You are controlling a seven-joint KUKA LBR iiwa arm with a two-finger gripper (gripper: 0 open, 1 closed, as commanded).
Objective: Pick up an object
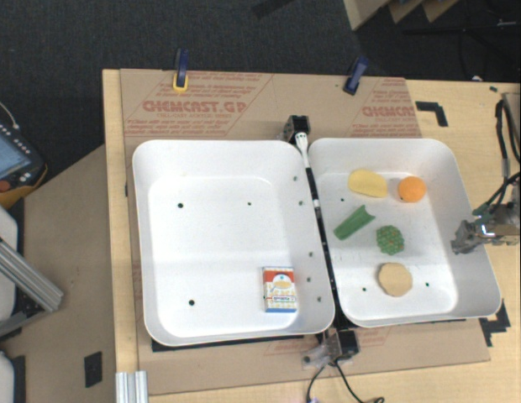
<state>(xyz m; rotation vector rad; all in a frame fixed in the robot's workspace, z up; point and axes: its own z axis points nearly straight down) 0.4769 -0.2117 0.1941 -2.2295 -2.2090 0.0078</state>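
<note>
The right bin (437, 159) holds a yellow lump (367, 183), an orange ball (411, 190), a long green piece (354, 222), a round bumpy green piece (390, 240) and a tan round piece (396, 279). A small red and white box (280, 290) lies near the front right corner of the left bin (160, 225). My gripper (472, 235) is at the right rim of the right bin, small and partly cut off. It sits well to the right of the bumpy green piece and touches none of the objects.
Both bins rest on a cardboard sheet (244, 99) held by two clips at the back. A black divider strip (313, 204) runs between the bins. Cables (506, 141) hang at the far right.
</note>
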